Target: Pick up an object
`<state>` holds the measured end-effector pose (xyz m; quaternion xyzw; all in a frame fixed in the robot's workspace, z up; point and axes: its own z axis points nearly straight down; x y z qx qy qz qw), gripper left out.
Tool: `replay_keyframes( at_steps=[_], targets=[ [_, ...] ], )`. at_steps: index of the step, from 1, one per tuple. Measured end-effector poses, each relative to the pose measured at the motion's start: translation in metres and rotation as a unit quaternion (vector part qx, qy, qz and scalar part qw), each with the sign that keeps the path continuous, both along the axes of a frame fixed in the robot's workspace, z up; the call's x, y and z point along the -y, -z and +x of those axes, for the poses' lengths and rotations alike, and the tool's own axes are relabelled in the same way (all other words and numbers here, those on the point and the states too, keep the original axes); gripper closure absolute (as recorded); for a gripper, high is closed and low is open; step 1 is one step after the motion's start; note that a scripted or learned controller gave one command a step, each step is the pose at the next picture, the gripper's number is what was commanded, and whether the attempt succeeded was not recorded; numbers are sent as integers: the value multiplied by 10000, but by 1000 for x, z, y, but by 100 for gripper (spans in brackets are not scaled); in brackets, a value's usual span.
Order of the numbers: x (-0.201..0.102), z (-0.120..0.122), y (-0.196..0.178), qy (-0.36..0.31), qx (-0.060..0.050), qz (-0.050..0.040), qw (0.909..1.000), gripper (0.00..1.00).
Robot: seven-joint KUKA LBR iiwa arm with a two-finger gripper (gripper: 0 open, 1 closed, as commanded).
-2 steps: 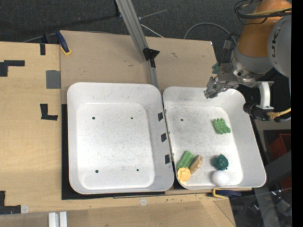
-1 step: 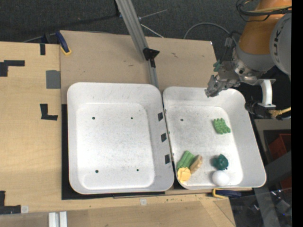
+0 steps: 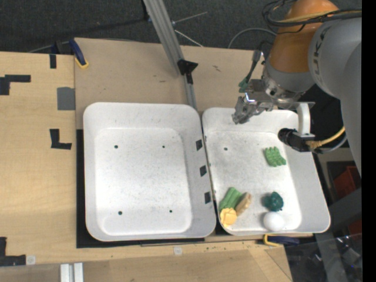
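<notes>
Two shallow white bins are set side by side on the wooden tabletop (image 3: 135, 75). The left bin (image 3: 141, 169) is seen with only small dark marks on its floor. In the right bin (image 3: 258, 151), a ridged green piece (image 3: 274, 156) is placed near the middle right. Along the near edge, a green-and-tan corn-like object (image 3: 234, 200) with a yellow end (image 3: 228, 217) is laid at the left. A dark green round object (image 3: 272, 201) is found to its right, with a white ball (image 3: 272, 220) just in front of it. The pincer (image 3: 242, 115) is held above the far left corner of the right bin, well apart from every object. Nothing is seen between its tips, and how far it is opened cannot be told. A metal pole (image 3: 167, 37) is slanted across the tabletop behind the bins.
</notes>
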<state>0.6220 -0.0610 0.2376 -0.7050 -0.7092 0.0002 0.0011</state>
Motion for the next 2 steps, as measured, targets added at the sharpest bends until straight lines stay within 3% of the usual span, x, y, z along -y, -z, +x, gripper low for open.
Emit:
replay_keyframes(
  at_steps=[2],
  targets=[
    [-108,-19,-10,-7,-3,4,10000,100]
  ],
)
